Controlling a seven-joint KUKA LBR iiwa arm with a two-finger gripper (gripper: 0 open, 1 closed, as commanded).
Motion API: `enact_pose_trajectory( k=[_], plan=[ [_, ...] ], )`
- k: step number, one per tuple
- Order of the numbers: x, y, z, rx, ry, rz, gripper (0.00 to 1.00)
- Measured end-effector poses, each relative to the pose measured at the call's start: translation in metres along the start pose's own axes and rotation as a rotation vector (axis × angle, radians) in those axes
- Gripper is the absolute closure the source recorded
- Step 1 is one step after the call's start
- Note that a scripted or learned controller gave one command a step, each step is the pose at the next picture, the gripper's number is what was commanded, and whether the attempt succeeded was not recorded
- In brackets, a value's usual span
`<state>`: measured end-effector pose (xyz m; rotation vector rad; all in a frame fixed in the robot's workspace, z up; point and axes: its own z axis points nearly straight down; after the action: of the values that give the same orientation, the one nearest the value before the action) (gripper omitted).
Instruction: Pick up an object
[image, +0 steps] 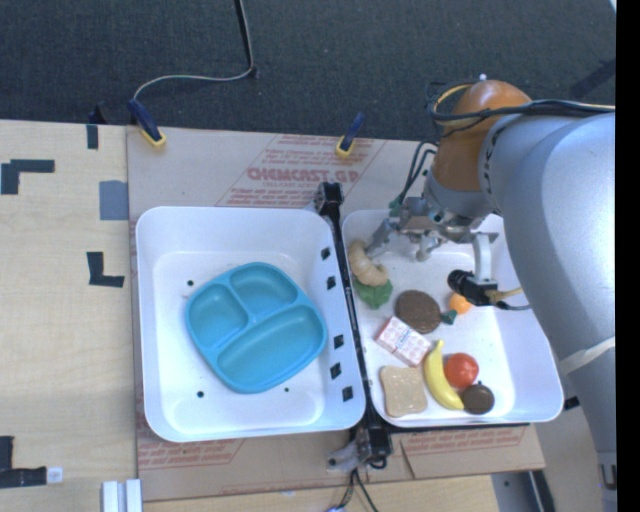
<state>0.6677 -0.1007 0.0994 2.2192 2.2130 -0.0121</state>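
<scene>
The right bin (520, 345) holds several toy foods: a beige pastry (365, 265), a green piece (376, 293), a brown patty (418, 310), a pink and white packet (403, 341), a slice of toast (403, 390), a banana (438, 376), a red tomato (461, 368) and a small orange piece (458, 305). My gripper (407, 243) hangs over the far part of this bin, just right of the pastry. Its fingers stand open with nothing between them.
The left bin (160, 250) holds a blue divided plate (257, 325). A black divider with clips (338, 290) runs between the bins. A dark brown piece (478, 398) lies by the right bin's near edge. The grey arm (560, 220) covers the bin's right side.
</scene>
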Motion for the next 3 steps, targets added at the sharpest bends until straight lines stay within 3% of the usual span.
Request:
enact_pose_trajectory(
  k=[1,2,3],
  plan=[
    [-0.006,-0.065,0.011,-0.01,-0.002,0.002,0.0],
    [-0.024,-0.01,0.013,-0.003,0.009,-0.004,0.0],
    [0.011,-0.055,-0.086,-0.001,0.011,-0.005,0.0]
  ],
)
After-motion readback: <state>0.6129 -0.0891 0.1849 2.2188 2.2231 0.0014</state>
